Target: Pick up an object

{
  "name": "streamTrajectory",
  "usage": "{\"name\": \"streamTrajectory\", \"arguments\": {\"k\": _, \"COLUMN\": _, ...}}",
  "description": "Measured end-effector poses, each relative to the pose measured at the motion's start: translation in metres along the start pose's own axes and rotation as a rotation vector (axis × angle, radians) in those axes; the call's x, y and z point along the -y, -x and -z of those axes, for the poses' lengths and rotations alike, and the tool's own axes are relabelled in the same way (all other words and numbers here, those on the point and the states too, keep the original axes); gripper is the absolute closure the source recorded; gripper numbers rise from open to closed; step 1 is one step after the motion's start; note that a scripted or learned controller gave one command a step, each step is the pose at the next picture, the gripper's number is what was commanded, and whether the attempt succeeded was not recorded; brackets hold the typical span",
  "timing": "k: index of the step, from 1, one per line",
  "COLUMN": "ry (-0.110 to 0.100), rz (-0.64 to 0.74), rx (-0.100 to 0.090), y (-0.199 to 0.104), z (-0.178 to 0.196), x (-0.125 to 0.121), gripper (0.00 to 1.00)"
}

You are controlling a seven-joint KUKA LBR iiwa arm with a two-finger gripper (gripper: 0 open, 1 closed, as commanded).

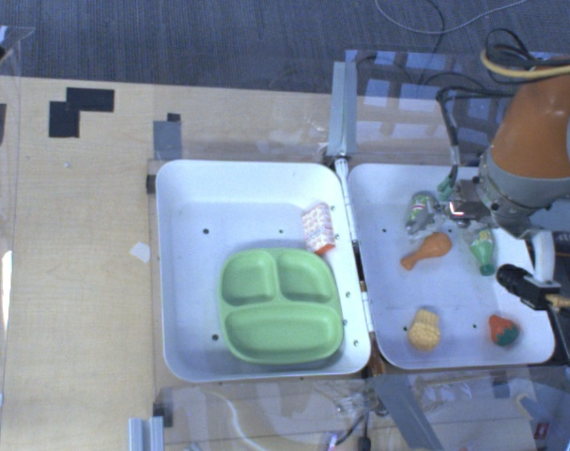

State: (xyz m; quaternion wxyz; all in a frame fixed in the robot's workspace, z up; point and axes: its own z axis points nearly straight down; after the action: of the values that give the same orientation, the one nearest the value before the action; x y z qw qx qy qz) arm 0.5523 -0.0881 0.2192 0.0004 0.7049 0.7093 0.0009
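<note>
- My arm (538,139) enters from the right, its orange band sitting over the back right corner of the right bin (388,327).
- My end effector (458,207) hangs low over the rear part of that bin; whether it is open or closed cannot be determined from this angle.
- No object is visibly between its tips.
- A crumpled silver-green item (420,210) lies just left of the end effector, near the bin's back wall.
- An orange drumstick-shaped toy (427,249) lies just in front of the end effector, angled toward the bin's middle.
- A green bottle-like item (483,251) lies just right of the drumstick, close beneath my wrist.
- A yellow corn toy (423,329) rests near the front edge, well apart from the rear cluster, with bare floor around it.
- A red-and-green toy, possibly a strawberry (502,330), sits in the front right corner, near the rim.
- Bare bin floor lies at the left side and centre of the right bin.
- The left bin (186,252) carries a green divided plate (281,305) toward its front right.
- A small red-and-white packet (317,227) lies behind the plate, close to the bin's right wall.
- The wooden tabletop (69,252) extends to the left of both bins.
</note>
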Motion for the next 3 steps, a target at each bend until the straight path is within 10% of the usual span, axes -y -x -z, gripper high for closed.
{"name": "streamTrajectory", "arguments": {"k": 1, "ry": -0.002, "rz": 0.061, "rx": 0.000, "y": 0.006, "z": -0.119, "x": -0.039, "gripper": 0.00}}
{"name": "streamTrajectory", "arguments": {"k": 2, "ry": 0.011, "rz": 0.068, "rx": 0.001, "y": 0.021, "z": -0.129, "x": -0.001, "gripper": 0.00}}
{"name": "streamTrajectory", "arguments": {"k": 3, "ry": 0.008, "rz": 0.140, "rx": -0.007, "y": 0.084, "z": -0.131, "x": -0.064, "gripper": 0.00}}
